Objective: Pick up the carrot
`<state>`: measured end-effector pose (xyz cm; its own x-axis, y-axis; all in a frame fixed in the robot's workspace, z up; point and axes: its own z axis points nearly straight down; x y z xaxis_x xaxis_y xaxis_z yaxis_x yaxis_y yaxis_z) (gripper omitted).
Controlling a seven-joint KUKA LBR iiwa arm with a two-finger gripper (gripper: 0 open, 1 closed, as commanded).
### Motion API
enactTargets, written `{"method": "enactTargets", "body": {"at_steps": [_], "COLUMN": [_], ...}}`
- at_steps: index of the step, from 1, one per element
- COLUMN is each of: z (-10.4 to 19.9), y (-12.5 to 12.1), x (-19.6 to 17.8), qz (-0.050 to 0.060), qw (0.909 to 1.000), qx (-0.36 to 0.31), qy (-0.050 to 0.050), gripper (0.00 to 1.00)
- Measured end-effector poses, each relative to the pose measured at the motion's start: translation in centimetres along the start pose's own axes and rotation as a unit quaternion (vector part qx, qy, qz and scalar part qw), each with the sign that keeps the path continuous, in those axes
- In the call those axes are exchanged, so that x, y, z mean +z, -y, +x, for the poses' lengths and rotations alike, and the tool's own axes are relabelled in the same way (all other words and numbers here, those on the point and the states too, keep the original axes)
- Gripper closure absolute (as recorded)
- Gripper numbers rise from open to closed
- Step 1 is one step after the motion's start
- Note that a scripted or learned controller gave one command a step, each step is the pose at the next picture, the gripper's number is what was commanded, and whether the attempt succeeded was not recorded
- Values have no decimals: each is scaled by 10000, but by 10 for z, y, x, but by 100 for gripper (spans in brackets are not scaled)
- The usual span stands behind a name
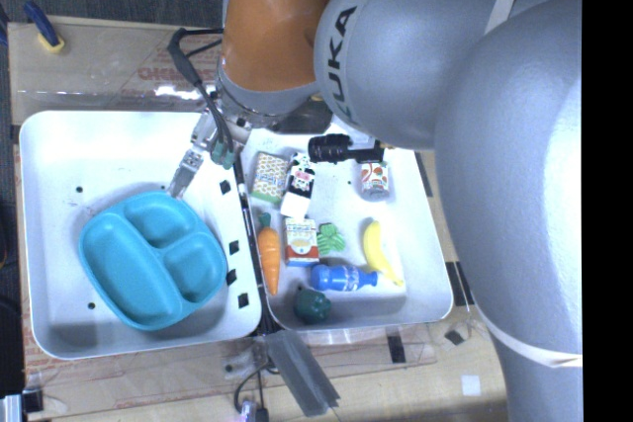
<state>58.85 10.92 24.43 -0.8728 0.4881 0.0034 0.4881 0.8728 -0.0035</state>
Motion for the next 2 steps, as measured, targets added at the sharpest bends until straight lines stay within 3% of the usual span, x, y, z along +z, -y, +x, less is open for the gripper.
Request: {"method": "enactTargets", "body": {"at_steps": [1, 2], "z": [-26, -68], "y": [45, 135], "x": [57, 56], "qz": [5, 2], "qw": [9984, 9938], "qx": [-558, -1108], "qy": [-9, -16], "gripper": [0, 0]}}
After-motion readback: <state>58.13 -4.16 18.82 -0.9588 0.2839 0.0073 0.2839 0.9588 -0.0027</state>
